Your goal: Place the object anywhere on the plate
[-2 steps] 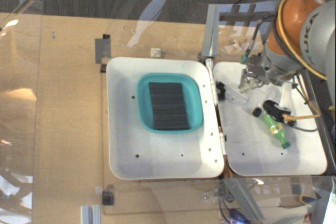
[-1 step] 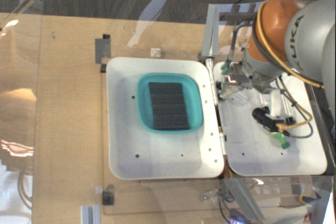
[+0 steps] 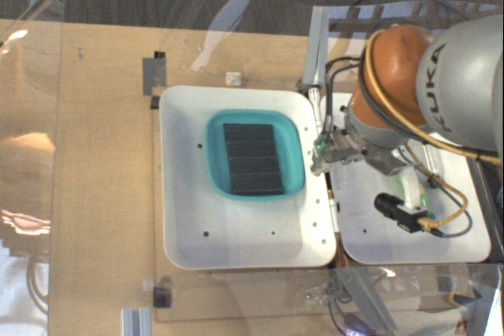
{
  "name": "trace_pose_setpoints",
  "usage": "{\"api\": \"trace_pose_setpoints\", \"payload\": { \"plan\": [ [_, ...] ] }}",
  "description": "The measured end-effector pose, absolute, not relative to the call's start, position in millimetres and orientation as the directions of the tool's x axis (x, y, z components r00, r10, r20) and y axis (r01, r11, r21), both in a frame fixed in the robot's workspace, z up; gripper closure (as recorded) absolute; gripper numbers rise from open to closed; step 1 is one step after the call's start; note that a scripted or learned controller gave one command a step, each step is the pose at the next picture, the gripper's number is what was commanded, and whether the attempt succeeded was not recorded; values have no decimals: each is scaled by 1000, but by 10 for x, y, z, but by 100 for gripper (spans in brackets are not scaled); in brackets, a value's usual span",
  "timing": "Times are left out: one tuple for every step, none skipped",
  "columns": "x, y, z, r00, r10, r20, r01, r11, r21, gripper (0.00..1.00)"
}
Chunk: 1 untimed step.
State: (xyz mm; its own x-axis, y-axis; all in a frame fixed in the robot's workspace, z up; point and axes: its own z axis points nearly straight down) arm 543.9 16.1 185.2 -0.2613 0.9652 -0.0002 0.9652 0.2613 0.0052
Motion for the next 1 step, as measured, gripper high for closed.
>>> {"api": "trace_pose_setpoints", "payload": {
  "plan": [
    [5440, 157, 1852, -260, 965, 0, 965, 260, 6, 0]
  ]
}}
